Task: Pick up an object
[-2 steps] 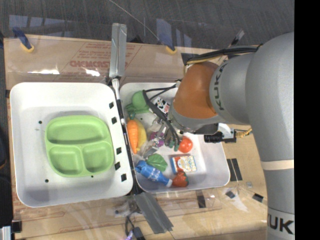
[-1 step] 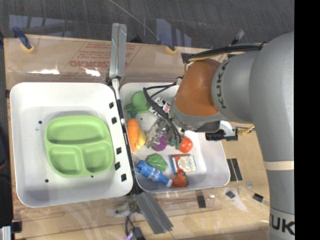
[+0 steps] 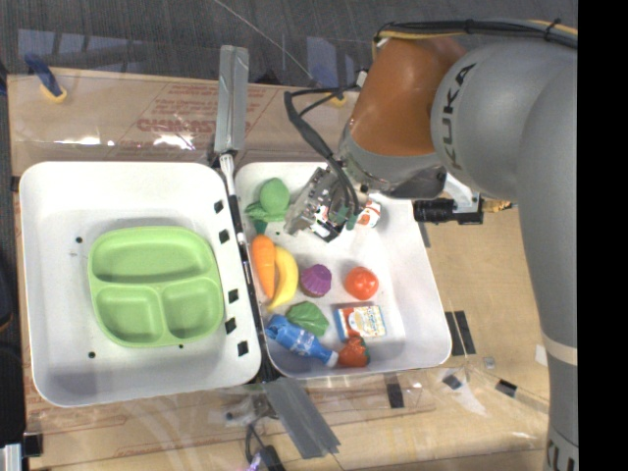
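- Objects for picking lie crowded in right bin (image 3: pixel 417 263), none lifted clear yet.
- End effector (image 3: pixel 319 212) hanging low over far part of that bin; opening impossible to judge, nothing visibly held.
- Just left: green vegetable (image 3: pixel 271 197) against far-left corner. Could get nudged into wall rather than grasped, given tight corner.
- Just right, partly under wrist: small red-and-white item (image 3: pixel 368 215), too hidden to identify. Risk of blind contact from that occlusion.
- Nearer: orange carrot (image 3: pixel 263 266) touching yellow banana (image 3: pixel 286 274) along left wall. Likely double contact or slip, since curved shapes lie pressed together.
- Purple ball (image 3: pixel 316 281) and red tomato (image 3: pixel 361 283) at mid bin, apart from each other. Round, so prone to rolling away under closing pressure.
- Near edge: blue bottle (image 3: pixel 297 340), green leaf piece (image 3: pixel 308 315), carton (image 3: pixel 360 322), strawberry (image 3: pixel 354 353) packed close. Grasp there could snag neighbours.
- Left bin (image 3: pixel 49 361) holding green tray (image 3: pixel 155 286), well apart, no hazard.
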